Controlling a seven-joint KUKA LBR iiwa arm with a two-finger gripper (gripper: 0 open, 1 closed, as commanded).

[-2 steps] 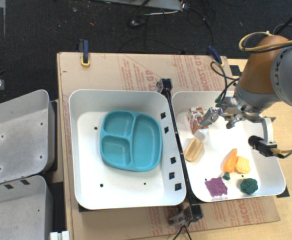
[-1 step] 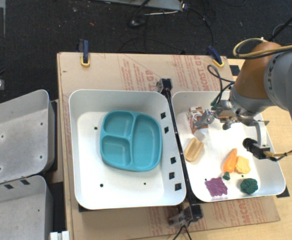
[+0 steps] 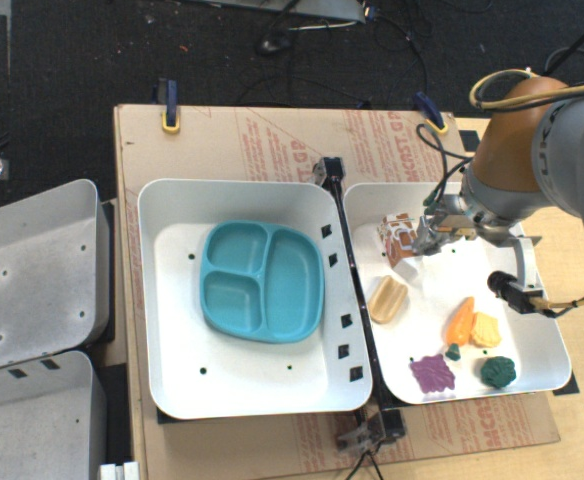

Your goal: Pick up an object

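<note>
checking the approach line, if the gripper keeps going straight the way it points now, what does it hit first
Most likely the brown-and-white packet: the gripper points down-left into the right bin, its tip right beside the packet. Depth is unclear from above, so it may instead meet the bin floor.

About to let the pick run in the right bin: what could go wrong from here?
1. The claw sits at the brown-and-white packet near the bin's divider wall; it may jam or slip.
2. The tan bread piece lies just below and could get nudged.
</note>
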